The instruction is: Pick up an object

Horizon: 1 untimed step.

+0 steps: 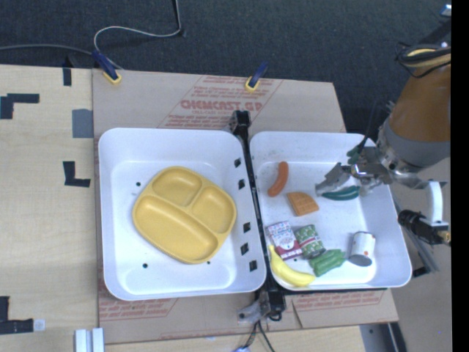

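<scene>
My gripper (344,184) hangs over the right bin's (388,218) far right part. A dark green, elongated item (341,193) sits between its grey fingers (330,180), and the gripper is shut on it. Below it in the same bin lie an orange sausage-like piece (278,178), an orange wedge (302,202), two small printed packets (283,239), a banana (290,271), a light green vegetable (327,261) and a silver can (360,247).
The left bin (117,196) holds a yellow divided plate (185,213). A black divider (249,196) runs between the bins. The arm's grey body and orange band (421,116) stand over the right bin's far right edge. Brown cardboard (212,101) lies under both bins.
</scene>
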{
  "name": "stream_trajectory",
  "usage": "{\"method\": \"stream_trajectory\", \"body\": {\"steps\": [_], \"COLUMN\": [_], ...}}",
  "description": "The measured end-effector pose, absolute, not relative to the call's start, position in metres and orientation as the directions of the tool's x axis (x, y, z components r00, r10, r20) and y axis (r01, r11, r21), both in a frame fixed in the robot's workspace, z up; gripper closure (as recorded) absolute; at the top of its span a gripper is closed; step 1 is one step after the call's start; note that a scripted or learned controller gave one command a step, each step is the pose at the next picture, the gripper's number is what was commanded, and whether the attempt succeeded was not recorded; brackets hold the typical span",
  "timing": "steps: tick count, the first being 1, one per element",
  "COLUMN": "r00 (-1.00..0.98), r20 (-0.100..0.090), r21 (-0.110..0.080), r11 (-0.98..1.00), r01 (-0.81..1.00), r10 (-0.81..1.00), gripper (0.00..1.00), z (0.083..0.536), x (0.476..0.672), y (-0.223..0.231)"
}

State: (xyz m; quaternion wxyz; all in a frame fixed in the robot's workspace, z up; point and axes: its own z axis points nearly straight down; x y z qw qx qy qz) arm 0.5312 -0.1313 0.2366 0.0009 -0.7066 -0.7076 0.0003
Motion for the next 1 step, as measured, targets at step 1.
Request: {"method": "stream_trajectory", "body": {"steps": [1], "r00": [-0.001], "r20": [0.0], "r21": [-0.004], "r11": [0.001], "r01": [1.0], "r10": [1.0], "gripper": [0.0], "z": [0.1467], "x": [0.5847], "y": [-0.1521]}}
